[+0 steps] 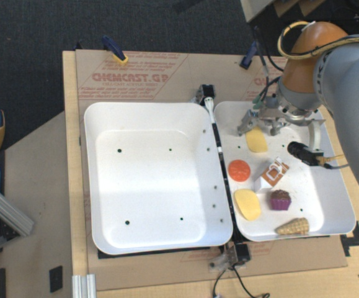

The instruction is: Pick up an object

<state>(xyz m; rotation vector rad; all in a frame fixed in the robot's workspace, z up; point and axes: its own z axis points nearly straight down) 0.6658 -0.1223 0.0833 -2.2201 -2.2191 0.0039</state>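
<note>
The grey two-finger gripper point(258, 121) hangs just above a pale yellow rounded object point(257, 141) in the right shallow white bin point(334, 198); whether its grip is apart or together, I cannot tell.

Six small objects are scattered in the right bin point(337, 207). A pale yellow lump point(257, 141) is seen nearest the far wall, an orange-red round piece point(239, 170) beside the inner wall, a larger yellow piece point(248, 204) below it, an orange-and-white block point(274, 173), a purple piece point(280, 200) and a tan cone point(293, 227) lying flat.
</note>
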